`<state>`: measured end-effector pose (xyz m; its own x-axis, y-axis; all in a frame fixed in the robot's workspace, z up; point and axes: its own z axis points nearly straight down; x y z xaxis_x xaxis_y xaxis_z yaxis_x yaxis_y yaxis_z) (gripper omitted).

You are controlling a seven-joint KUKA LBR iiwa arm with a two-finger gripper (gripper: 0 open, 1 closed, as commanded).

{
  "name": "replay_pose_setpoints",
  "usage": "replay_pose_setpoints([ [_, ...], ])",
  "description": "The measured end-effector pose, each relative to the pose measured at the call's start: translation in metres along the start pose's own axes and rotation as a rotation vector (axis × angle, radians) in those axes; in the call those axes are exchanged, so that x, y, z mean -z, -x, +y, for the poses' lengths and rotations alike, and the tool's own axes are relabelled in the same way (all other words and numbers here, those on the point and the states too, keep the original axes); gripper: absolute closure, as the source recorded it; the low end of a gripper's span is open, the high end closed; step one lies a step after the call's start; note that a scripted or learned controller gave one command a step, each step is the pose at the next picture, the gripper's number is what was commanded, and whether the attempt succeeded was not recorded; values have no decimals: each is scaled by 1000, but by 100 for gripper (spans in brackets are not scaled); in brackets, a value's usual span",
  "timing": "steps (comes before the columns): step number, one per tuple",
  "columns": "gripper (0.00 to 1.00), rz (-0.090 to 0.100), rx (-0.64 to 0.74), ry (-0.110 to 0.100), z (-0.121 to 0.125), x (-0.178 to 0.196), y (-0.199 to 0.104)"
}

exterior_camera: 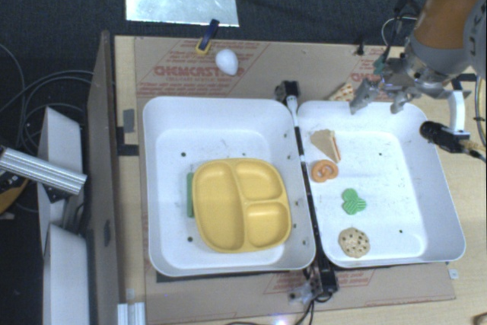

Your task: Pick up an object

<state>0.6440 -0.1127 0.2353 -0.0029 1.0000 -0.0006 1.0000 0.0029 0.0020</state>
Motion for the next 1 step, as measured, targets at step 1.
replay_pose_setpoints([
  [1,0,1,0,-6,-6,-69,-10],
])
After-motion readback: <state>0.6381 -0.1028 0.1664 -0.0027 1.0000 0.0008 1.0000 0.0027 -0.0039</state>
